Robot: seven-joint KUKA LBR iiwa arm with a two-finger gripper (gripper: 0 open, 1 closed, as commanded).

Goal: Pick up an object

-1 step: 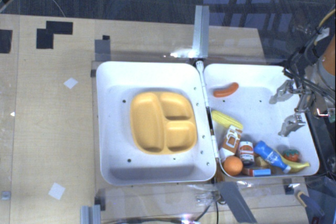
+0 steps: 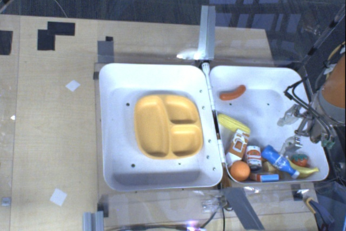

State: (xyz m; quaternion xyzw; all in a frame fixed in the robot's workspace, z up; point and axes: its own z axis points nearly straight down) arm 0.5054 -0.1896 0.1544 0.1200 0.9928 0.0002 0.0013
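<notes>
Hovering at the right bin's (image 2: 254, 76) far right side, the gripper (image 2: 292, 130) is sitting with fingers spread and nothing between them. Upper finger (image 2: 289, 114) is reaching left above, lower finger (image 2: 291, 144) just above the heap. Arm is coming in from the right, cables trailing over the bin's right wall.

Candidates are all crowding the bin's near edge:
- blue bottle (image 2: 279, 159) lying tilted, just below-left of the lower finger, nearest target
- banana (image 2: 304, 170) tucked against the bottle's right end, small round toy (image 2: 300, 159) resting on it
- can (image 2: 253, 156) and carton (image 2: 238, 144) standing left of the bottle, touching each other
- orange (image 2: 239, 171) at the near-left corner, touching the carton
- red bar (image 2: 265, 176) lying flat between orange and bottle
- corn (image 2: 233, 123) lying by the left wall
- sausage (image 2: 232, 93) lying alone toward the far wall, well apart from everything

Judgement: the descent isn't started yet, so the pick is barely under way. Bottle is closest, but it's wedged against banana and can, so fingers are likely landing on neighbours and closing on nothing. To do it well, I'd be turning the wrist so the jaws straddle the bottle across its short axis, dropping fully before closing. Sausage is the cleaner grasp, with free space on all sides, but needs a long traverse left.

Left bin (image 2: 116, 116) is holding a yellow tray (image 2: 167, 126); not relevant.
</notes>
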